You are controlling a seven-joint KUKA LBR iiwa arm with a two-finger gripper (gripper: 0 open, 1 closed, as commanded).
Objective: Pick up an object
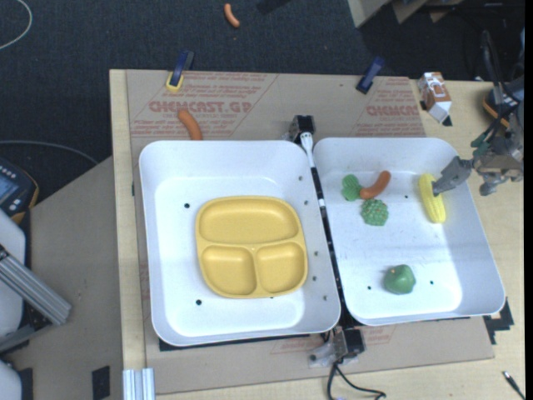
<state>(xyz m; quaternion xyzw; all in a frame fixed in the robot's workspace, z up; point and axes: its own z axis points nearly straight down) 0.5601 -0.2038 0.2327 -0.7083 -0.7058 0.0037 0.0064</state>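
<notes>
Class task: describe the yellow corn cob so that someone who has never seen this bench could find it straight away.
Start at the right-hand white bin of the two. Look near its far right side, where the tool reaches in; the corn cob lies just beneath it. It is the one yellow item in that bin; its neighbours are green, apart from an orange sausage.

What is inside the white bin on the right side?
The right bin holds a yellow corn cob, an orange sausage, two green vegetables and a green pepper. The gripper covers part of the corn.
</notes>
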